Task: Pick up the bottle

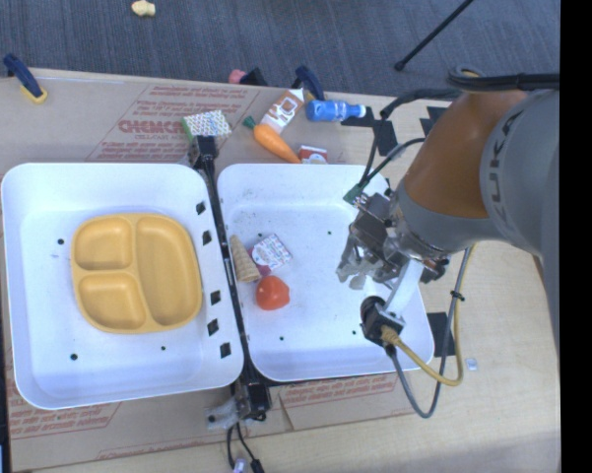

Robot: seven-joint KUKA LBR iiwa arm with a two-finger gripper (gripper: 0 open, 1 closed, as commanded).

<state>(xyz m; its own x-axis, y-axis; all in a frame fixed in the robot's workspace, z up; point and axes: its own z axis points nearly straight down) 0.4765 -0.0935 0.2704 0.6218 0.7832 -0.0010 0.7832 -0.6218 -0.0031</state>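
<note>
Two bottles lie on the cardboard behind the right bin (305, 368). One is white with an orange label (282, 110); the other is blue with a white cap end (332, 111). My gripper (358, 267) hangs over the right part of the right bin, well in front of both bottles and apart from them. I see nothing held at its tip. The grey arm with its orange band (463, 166) reaches in from the right and covers the bin's far right corner.
The right bin holds a waffle cone (243, 259), a red and white packet (272, 253) and a red tomato-like piece (272, 293). A yellow divided plate (136, 271) sits in the left bin (30, 195). A carrot (275, 144), a small red box (313, 153) and a green patterned box (207, 124) lie near the bottles.
</note>
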